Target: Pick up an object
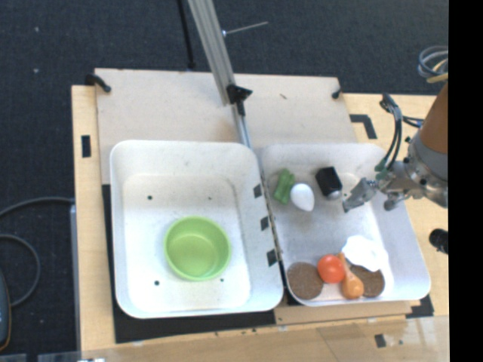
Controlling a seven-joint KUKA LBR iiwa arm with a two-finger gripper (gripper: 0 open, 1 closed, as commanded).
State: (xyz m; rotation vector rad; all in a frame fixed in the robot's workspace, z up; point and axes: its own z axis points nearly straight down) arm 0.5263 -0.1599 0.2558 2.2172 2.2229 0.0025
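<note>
Green bowl (197, 248), white bins (128, 202), red ball (330, 268), black block (328, 181)

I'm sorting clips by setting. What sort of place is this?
Probably a robot lab test bench: two shallow white bins on a board, a green bowl and small toy-like objects for grasping, and a metal camera pole over dark carpet.

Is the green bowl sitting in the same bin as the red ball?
No, the green bowl sits in the left bin; the red ball lies in the right bin.

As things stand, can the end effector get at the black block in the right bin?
Probably yes. The end effector hangs just right of the black block, with bare bin floor between them; the white egg sits on the block's far side.
</note>
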